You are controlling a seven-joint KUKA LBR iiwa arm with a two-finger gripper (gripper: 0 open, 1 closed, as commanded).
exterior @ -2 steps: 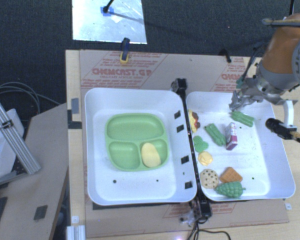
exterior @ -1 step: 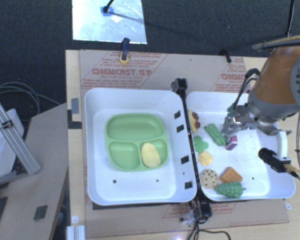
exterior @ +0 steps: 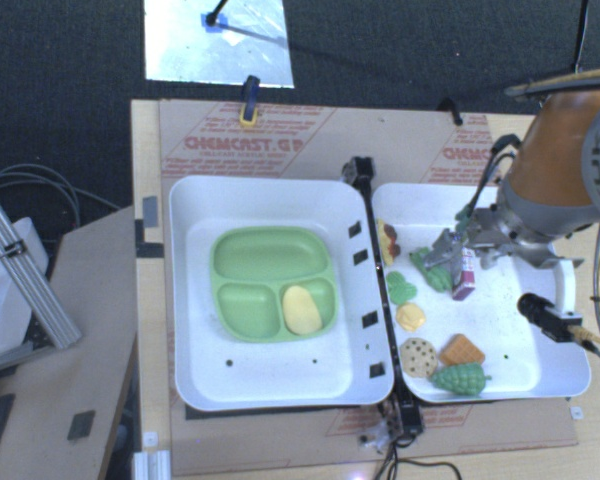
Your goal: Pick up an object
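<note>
My gripper [exterior: 448, 255] hangs low in the right bin [exterior: 515, 353], near its middle. Directly beneath and beside it lie a green leafy toy [exterior: 429, 269] and a small purple-and-white carton [exterior: 465, 280]; whether either is held is hidden by the wrist. Left of the gripper sit a second green piece [exterior: 401, 290] and a round yellow piece [exterior: 411, 317]. Toward the front of this bin are a speckled cookie [exterior: 417, 356], an orange toast slice [exterior: 463, 350] and a bumpy green toy [exterior: 460, 379]. A red-and-yellow item [exterior: 387, 240] rests against the bin's left wall.
The left bin [exterior: 195, 373] holds a green divided tray [exterior: 270, 256] with a pale yellow piece [exterior: 301, 310] in its lower right compartment. A black clip on a cable [exterior: 546, 318] juts over the right bin's right side. The grey and orange arm [exterior: 565, 158] covers that bin's back right corner.
</note>
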